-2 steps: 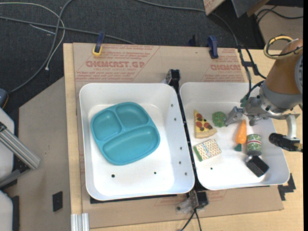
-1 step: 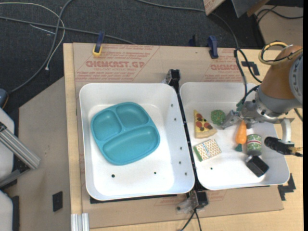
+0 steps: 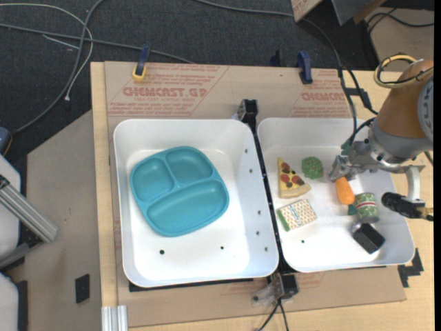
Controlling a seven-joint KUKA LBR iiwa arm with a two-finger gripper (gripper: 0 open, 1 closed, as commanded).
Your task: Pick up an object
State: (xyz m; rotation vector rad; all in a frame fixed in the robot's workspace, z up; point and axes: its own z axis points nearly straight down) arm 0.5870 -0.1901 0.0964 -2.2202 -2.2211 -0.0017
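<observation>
The right bin [image 3: 324, 135] holds several small objects. A toy pizza slice [image 3: 291, 178] and a green knobbly piece [image 3: 312, 167] lie near its left wall. A patterned square pad [image 3: 297, 214] lies below them. An orange carrot-like piece [image 3: 344, 190] sits toward the right, with a green-labelled can [image 3: 365, 205] and a black block [image 3: 368, 238] beyond it. My gripper [image 3: 346, 169] hangs at the upper end of the orange piece, just right of the green knobbly piece. Nothing is visibly lifted.
The left bin [image 3: 131, 143] holds a blue divided plate [image 3: 180, 190]. A black clamp [image 3: 248, 109] sits at the top of the divider between the bins. The grey and orange arm [image 3: 406, 116] covers the right bin's upper right corner. Cables lie on the floor behind.
</observation>
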